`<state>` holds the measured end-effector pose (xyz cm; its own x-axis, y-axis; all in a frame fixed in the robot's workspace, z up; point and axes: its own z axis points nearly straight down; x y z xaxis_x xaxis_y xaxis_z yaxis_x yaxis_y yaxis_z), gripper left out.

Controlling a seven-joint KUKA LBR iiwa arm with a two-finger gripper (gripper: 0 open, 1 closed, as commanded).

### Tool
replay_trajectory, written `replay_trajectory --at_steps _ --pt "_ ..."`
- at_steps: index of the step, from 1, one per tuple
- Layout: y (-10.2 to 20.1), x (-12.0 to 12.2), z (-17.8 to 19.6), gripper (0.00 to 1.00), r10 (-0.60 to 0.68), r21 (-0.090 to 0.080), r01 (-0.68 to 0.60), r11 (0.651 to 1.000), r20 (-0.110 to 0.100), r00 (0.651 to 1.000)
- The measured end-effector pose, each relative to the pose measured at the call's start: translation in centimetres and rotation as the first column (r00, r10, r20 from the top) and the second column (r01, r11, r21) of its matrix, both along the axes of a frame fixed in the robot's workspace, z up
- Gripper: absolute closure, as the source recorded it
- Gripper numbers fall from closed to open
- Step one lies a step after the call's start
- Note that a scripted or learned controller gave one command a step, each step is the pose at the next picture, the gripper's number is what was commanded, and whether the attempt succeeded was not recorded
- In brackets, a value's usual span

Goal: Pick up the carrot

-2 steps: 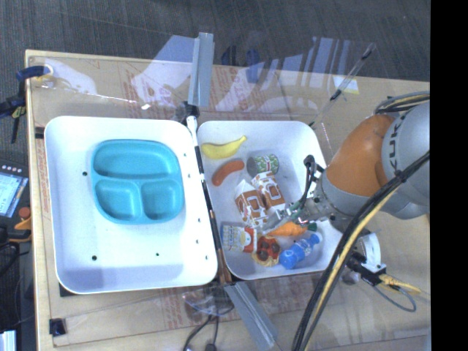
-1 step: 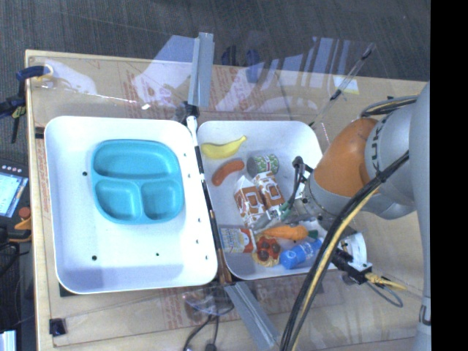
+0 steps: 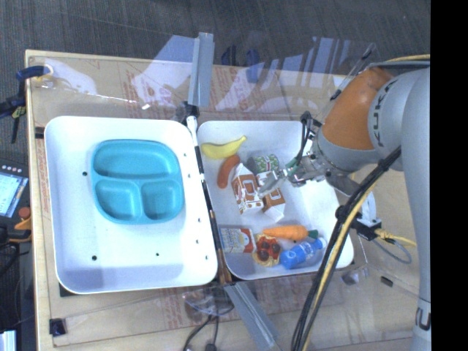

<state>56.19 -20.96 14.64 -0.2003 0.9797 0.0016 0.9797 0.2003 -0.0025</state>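
Front of the right bin (image 3: 344, 251) is where the clutter packs in: blue bottle (image 3: 300, 254) against the front rim, a small printed carton (image 3: 235, 238) and a red packet (image 3: 266, 249) beside it.

The carrot (image 3: 286, 232) lies flat on its side just behind the bottle, green end toward the right wall, touching or nearly touching the bottle. Top side looks free, so an approach from above seems the sane line; the bottle will crowd one finger.

Mid-bin: a brown-and-white carton (image 3: 251, 191), tilted, leaning on a green-and-white packet (image 3: 265, 164). A red sausage-like piece (image 3: 227, 170) and a banana (image 3: 222, 148) sit toward the far left corner.

The gripper (image 3: 291, 174) hangs over the mid-right of the bin, near the packet and well apart from the carrot. Claw: can't tell how open, too blurred against the clutter; nothing visibly in it.

Left bin (image 3: 66, 196) holds just a blue divided tray (image 3: 137, 178), flat, centred.

Judgement: still in approach, grasp not started.
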Motion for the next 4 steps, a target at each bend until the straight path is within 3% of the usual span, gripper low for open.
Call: replay_trajectory --at_steps 1,2,3,4 --pt "0.0 -6.2 -0.8 0.00 0.125 0.001 -0.125 0.992 -0.002 0.992" --pt "0.1 -7.2 0.2 0.00 0.139 0.003 -0.139 0.990 -0.003 0.990" --pt "0.0 -5.1 -5.7 0.00 0.128 0.002 -0.128 0.992 -0.003 0.992" --pt "0.0 3.0 -5.6 0.00 0.153 0.001 -0.153 0.988 -0.001 0.988"
